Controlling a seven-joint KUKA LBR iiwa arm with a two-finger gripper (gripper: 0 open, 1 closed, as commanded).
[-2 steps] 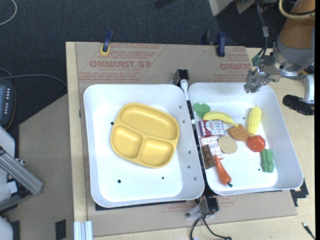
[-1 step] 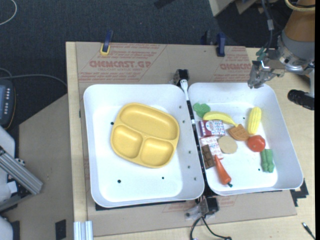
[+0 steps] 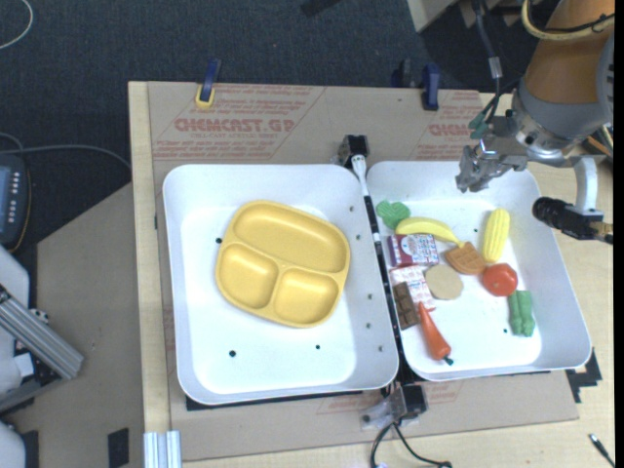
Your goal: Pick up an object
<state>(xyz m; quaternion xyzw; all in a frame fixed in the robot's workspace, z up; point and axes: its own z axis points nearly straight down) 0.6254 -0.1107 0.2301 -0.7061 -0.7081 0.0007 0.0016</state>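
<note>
Over the right bin's (image 3: 570, 300) far edge, claw (image 3: 475, 179) hanging above the toy food, corn (image 3: 496, 234) nearby. Can't tell if apart or together.

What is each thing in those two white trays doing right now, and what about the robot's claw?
gripper: raised above the right bin's far edge, holding nothing
yellow divided plate: right side up in the left bin
banana: lying flat
corn cob: lying flat
tomato: resting against the corn's end
carrot: lying near the bin's front
green pepper: lying by the right wall
</note>
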